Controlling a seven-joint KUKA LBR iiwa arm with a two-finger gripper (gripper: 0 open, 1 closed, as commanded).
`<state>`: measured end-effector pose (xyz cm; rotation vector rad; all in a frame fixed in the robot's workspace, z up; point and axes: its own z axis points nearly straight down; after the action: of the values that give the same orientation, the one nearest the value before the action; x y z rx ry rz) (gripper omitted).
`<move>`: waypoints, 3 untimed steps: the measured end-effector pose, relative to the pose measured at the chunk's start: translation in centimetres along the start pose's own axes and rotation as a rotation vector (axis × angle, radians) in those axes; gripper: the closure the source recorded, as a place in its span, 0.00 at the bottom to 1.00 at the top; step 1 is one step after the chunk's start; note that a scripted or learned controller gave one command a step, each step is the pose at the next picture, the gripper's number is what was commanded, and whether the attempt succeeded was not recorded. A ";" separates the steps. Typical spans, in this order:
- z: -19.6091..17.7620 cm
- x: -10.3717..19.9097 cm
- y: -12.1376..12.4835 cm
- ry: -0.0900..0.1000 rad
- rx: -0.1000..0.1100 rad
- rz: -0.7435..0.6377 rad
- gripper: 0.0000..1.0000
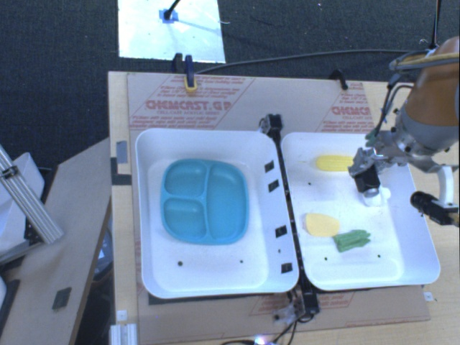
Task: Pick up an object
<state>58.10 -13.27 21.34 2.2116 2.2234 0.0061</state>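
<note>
My gripper (369,187) hangs over the right bin (402,272), toward its back right part. A small white thing (376,195) lies right under its black tip; whether it is gripped I cannot make out. A yellow corn-like piece (333,163) lies just left of the gripper near the bin's back wall. Nearer the front lie a yellow round piece (322,225) and a green bean-like piece (351,240), both apart from the gripper.
The left bin (154,264) holds a blue divided plate (206,200). A black divider with clips (280,192) runs between the two bins. The grey and orange arm (431,99) comes in from the right, over the right bin's back corner.
</note>
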 end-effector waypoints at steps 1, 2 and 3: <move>-5.3 0.0 0.2 0.000 -0.001 -0.001 1.00; -3.6 5.2 -0.4 0.003 0.006 -0.004 1.00; -2.6 9.8 -0.6 0.003 0.005 -0.004 1.00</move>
<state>57.45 -3.47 23.88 2.2111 2.2315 0.0038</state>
